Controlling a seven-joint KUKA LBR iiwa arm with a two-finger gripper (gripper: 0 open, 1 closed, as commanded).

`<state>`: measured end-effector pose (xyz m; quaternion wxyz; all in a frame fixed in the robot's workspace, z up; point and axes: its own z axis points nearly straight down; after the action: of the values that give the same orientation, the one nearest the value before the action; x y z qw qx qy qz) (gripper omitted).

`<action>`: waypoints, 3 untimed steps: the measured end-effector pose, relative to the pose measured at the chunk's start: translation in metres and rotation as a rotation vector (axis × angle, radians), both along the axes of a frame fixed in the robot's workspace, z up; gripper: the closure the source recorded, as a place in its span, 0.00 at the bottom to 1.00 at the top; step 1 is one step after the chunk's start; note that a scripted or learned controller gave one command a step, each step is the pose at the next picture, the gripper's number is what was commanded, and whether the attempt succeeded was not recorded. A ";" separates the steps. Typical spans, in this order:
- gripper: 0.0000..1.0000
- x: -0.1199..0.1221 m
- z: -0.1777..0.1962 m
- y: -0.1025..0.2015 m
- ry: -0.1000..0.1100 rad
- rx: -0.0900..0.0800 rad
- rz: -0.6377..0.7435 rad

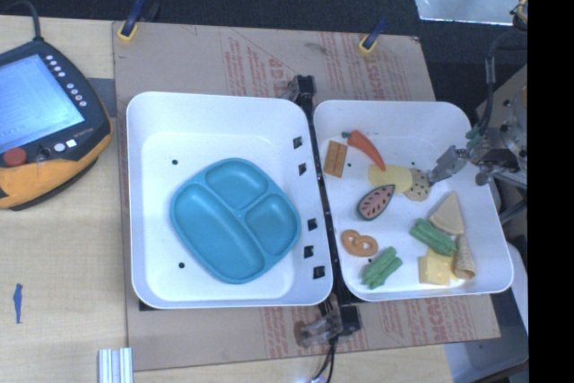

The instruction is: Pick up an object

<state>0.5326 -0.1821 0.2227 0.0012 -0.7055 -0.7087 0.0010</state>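
Note:
The right white bin (408, 114) holds several toy foods: an orange carrot (365, 148), a brown cracker (335, 159), a pale yellow slice (384, 176), a dark watermelon slice (377, 202), a pretzel (359, 241), green beans (383, 267), a green pickle (432, 236), a cheese wedge (436, 269), a tan triangle (447, 213) and a cone (465, 257). My gripper (441, 168) reaches in from the right over this bin's right half. Its tip is just above a small yellow holed piece (418, 185). I see nothing lifted.
The left white bin (148, 117) holds a blue divided plate (235, 219). A tablet pendant (40, 117) lies on the bench at far left. Black clips (303, 88) join the bins along the middle wall. Arm hardware (502, 143) crowds the right bin's right rim.

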 end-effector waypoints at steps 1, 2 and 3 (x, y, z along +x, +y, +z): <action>0.00 0.011 -0.132 0.060 0.009 0.004 0.006; 0.00 -0.043 -0.132 0.087 0.007 0.003 -0.001; 1.00 -0.040 -0.121 0.085 0.002 0.000 0.001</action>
<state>0.4926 -0.0973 0.1021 0.0017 -0.7052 -0.7090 0.0017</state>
